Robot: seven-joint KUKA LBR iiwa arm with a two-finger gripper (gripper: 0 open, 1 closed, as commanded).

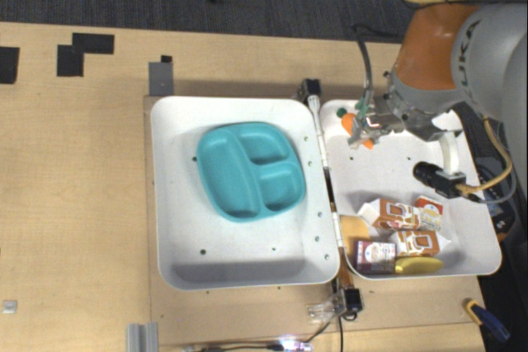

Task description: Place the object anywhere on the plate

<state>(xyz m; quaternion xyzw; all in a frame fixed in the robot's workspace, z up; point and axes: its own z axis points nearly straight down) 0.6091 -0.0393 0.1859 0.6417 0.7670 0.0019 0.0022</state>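
The claw (364,126) sits low at the upper left corner of the right bin (388,161), in the upper right of the frame; whether it is apart or together cannot be told at this slant. A small orange object (350,122) with a green end shows right against it, close to the bin's top wall, though contact is unclear. Lower in the same bin, against its bottom edge, lies a cluster of snack packets (408,220), a dark bottle (375,255) and a yellow piece (418,265). The teal plate (249,170), with divided compartments, rests in the middle of the left bin (177,202), well apart from the claw. Both bins sit on the wooden desk (74,202).
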